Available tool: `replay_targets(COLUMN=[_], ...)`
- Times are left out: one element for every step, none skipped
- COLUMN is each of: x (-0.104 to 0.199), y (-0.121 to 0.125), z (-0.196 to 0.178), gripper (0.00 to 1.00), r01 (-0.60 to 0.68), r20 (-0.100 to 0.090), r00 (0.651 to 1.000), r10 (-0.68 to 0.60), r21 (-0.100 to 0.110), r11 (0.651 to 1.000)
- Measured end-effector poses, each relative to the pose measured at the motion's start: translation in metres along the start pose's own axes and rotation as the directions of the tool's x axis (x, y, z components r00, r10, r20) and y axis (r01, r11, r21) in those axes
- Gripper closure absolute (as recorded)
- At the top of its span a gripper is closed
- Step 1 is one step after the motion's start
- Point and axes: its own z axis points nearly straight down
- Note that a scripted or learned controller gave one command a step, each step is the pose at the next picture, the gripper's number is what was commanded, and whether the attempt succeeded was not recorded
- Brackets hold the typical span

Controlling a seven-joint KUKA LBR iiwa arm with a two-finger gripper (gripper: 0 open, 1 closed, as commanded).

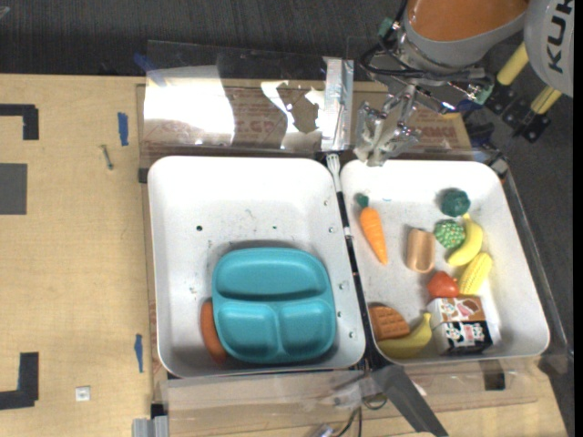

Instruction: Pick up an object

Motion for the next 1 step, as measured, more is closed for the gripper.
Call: replay_targets(x=[-0.0025], y=[0.0067], z=[-0.0122], gripper=[1.0], r01=[0.276], r20=[0.004], r00=[0.961], r10=[-0.276], r21=[0.006], r11=[0.961])
